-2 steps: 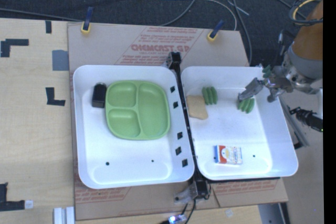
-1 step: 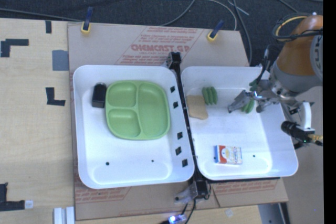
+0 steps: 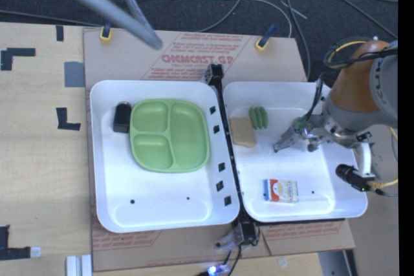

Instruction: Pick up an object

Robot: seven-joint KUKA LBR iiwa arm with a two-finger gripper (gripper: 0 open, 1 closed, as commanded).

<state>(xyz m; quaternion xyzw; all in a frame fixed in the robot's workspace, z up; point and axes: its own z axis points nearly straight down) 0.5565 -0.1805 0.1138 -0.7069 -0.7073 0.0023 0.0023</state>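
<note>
Seemingly low, arm [image 3: 362, 90] over right bin [image 3: 336, 203]

Two white bins, left [image 3: 107, 158] and right [image 3: 323, 168], on a brown cardboard sheet [image 3: 194, 52] printed with red lettering. Left bin: light green divided plate [image 3: 170, 136]; black block [image 3: 121, 117]. Right bin: tan sponge-like block [image 3: 243, 132]; dark green ribbed object [image 3: 259, 117]; white packet [image 3: 281, 191] with blue and red-orange print. Right of frame: grey arm [image 3: 385, 90] with orange band [image 3: 356, 84]. Yellow clamps [image 3: 105, 33] at cardboard's upper edge.
</note>
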